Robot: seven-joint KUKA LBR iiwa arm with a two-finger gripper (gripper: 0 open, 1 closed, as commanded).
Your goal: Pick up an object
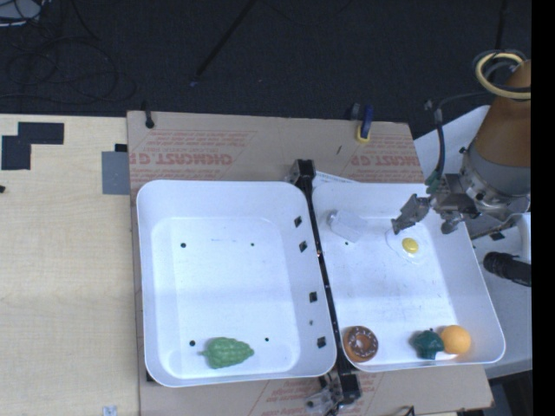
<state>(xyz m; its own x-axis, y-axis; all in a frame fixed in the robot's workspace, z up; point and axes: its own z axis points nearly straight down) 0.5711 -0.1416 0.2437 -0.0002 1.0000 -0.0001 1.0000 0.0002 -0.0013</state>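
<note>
I see a small yellow object [410, 247] in the right bin [486, 315], just below my tool [427, 213], untouched. The tool hovers over it with its 2 fingers spread, gripping nothing. Farther below sit an orange ball [456, 340], a teal object [427, 344] and a brown disc [360, 343].

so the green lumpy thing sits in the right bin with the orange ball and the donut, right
Not quite. The camera view shows the green lumpy thing alone in the left bin, near its front edge. The orange ball and the donut do lie in the right bin.
</note>
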